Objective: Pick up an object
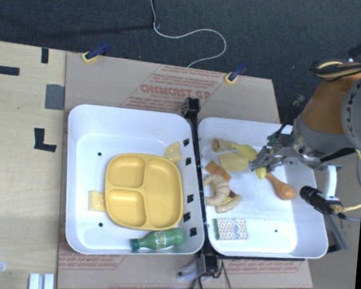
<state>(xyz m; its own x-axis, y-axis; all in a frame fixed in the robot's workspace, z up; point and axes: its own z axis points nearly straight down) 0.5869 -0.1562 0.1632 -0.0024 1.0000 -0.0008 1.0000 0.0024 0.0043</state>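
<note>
My gripper [264, 163] hangs low over the right bin [285, 247], near its upper middle. Just left of it lie a yellow banana-like piece [244, 151] and a pale yellow slice [233, 162]. A small yellow bit [261, 174] shows right under the gripper; whether it is held is unclear. An orange drumstick-shaped toy [282, 188] lies just to the lower right of the gripper. Further left are an orange-brown piece [218, 171] and a beige twisted pastry [219, 193]. A patterned square packet [231, 229] rests near the bin's front.
The left bin [84, 117] holds a yellow divided plate [144, 191], a green bottle [158, 240] lying at the front, and pale yellow wedges [174, 151]. The grey arm with its orange band [326, 113] comes in from the right.
</note>
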